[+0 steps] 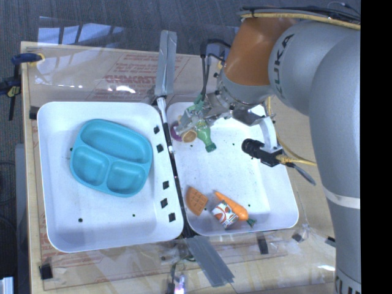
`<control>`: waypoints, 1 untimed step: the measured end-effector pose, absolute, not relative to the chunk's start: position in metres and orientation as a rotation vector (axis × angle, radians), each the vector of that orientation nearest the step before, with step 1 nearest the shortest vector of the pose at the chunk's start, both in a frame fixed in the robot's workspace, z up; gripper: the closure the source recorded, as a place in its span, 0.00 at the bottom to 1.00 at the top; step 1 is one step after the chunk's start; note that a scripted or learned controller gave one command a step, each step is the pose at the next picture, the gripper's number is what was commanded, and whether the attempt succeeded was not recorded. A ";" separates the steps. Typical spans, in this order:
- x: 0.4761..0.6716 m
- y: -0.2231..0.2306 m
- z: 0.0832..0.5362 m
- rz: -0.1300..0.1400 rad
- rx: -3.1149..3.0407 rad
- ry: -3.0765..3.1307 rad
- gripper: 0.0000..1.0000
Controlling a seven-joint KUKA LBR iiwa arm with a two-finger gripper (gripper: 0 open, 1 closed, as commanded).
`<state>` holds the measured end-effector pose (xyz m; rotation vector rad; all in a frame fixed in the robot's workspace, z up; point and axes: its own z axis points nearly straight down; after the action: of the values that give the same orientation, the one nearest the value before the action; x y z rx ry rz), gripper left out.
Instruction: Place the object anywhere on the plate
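Gripper (pixel 202 116) position is at the far left corner of the right bin (pixel 278 188), directly below the grey arm (pixel 318 60) and its orange band (pixel 254 48). Whether the gripper is spread or closed cannot be told, as the wrist hides it from above. A green bottle-shaped object (pixel 205 135) lies tilted at the gripper, with a purple item (pixel 177 131) and a tan round end (pixel 189 136) just beside it to the left; whether any of these is gripped cannot be determined. The blue plate (pixel 111 158), divided into three compartments, rests in the left bin (pixel 55 225), well apart from the gripper. Near the front edge of the right bin lie an orange waffle-like piece (pixel 196 200), a carrot (pixel 231 205) and a small can (pixel 223 215), close together. The arm enters from the right, bulking over the far right part of the bench (pixel 306 133).
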<state>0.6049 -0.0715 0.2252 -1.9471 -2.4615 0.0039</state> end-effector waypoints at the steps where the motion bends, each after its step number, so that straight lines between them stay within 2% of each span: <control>1: 0.618 0.004 0.190 0.007 -1.885 -2.507 1.00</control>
<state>0.6183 0.0040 0.1903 -1.8850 -2.5071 0.0072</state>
